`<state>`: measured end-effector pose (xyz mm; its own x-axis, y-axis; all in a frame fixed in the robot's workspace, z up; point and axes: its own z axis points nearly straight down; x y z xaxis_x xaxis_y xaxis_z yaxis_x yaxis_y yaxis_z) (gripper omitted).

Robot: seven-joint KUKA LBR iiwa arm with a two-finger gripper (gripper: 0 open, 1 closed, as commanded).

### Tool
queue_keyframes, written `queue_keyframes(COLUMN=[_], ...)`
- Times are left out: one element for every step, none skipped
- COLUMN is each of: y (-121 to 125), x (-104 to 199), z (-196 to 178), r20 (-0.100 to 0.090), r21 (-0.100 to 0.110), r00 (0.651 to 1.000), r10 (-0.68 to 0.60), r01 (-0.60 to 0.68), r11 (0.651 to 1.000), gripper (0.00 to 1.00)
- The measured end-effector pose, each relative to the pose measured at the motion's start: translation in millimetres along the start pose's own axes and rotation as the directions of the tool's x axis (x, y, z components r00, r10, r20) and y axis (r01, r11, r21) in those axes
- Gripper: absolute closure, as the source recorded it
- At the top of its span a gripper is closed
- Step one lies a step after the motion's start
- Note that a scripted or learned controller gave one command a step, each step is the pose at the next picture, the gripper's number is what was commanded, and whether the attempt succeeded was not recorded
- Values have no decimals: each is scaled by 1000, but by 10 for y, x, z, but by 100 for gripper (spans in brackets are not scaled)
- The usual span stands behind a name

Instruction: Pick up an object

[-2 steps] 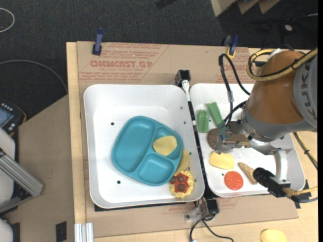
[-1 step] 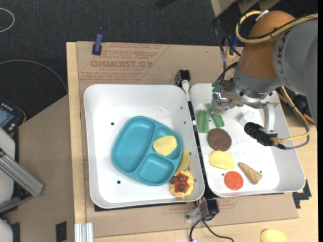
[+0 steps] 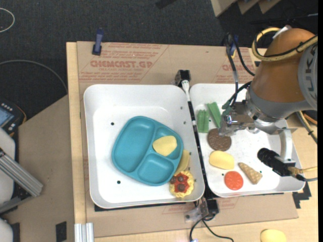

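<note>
The setting is a robotics laboratory test cell. A grey and orange industrial arm [image 3: 282,79] works over a brown board bench [image 3: 126,59] printed with a supplier name. Two white bins [image 3: 96,135] are fixed side by side with black clips [image 3: 182,77]. Loose cables [image 3: 237,59] run across dark carpet [image 3: 50,14]. Aluminium framing [image 3: 17,173] stands at the left. The bins hold plastic toy food [image 3: 222,160].

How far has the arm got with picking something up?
Done: the gripper has reached into the right bin, just above the brown round piece. In hand: nothing visibly lifted; the yellow piece, red disc and green sticks all lie in the bin. Left: the grasp and the lift.
</note>
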<state>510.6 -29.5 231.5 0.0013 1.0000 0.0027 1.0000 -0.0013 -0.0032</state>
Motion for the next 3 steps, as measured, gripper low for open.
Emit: queue_keyframes(y=[425,-148,-320], x=[-20,508,1396], z=[490,-254,-1083], r20=[3,0,-1], r21=[-3,-8,-12], r00=[1000,1000,1000], r10=[-2,-8,-11], r01=[2,8,11], r11=[1000,1000,1000], gripper=[100,100,100])
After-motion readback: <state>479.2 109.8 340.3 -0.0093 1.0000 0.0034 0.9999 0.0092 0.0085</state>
